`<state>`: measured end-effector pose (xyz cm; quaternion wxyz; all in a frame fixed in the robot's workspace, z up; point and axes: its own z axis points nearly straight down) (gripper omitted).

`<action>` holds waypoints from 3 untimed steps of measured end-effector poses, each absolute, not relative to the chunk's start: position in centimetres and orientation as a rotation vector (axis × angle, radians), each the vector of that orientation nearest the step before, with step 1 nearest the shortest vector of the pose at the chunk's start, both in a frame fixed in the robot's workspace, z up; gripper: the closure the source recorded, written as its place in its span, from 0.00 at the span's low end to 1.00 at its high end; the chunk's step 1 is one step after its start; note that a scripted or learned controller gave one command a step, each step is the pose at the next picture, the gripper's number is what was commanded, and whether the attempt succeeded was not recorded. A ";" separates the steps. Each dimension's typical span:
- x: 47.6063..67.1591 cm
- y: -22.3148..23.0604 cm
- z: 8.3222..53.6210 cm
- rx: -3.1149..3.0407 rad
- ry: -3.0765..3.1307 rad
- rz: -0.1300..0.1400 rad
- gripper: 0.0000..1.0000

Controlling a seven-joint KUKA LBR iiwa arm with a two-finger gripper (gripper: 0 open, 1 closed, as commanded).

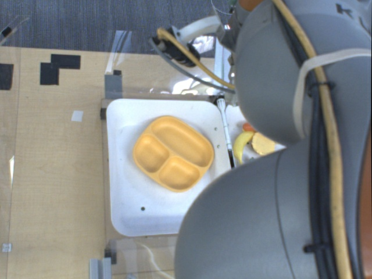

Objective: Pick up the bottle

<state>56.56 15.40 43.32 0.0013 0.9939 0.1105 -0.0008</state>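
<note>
My grey arm (296, 132) bulks across the right half of the view and covers nearly all of the right bin. Just left of the arm, small pieces peek out in that bin: a yellow banana-shaped piece (240, 147), a pale yellow piece (263, 145) and a bit of orange-red (249, 128). I cannot make out a bottle among them. The gripper is hidden behind the arm's body.
The left white bin (125, 156) holds a yellow three-compartment plate (172, 152). A thin divider (226, 133) separates the two bins. Cables and a metal bracket (186, 48) sit behind the bins. The wooden bench (52, 173) stretches to the left.
</note>
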 end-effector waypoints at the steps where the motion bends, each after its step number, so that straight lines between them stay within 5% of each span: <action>1: 56.3 6.8 43.4 3.123 0.320 -0.002 1.00; 2: 56.3 6.9 44.3 3.120 0.330 -0.005 1.00; 3: 56.4 0.9 43.4 3.124 0.320 -0.003 1.00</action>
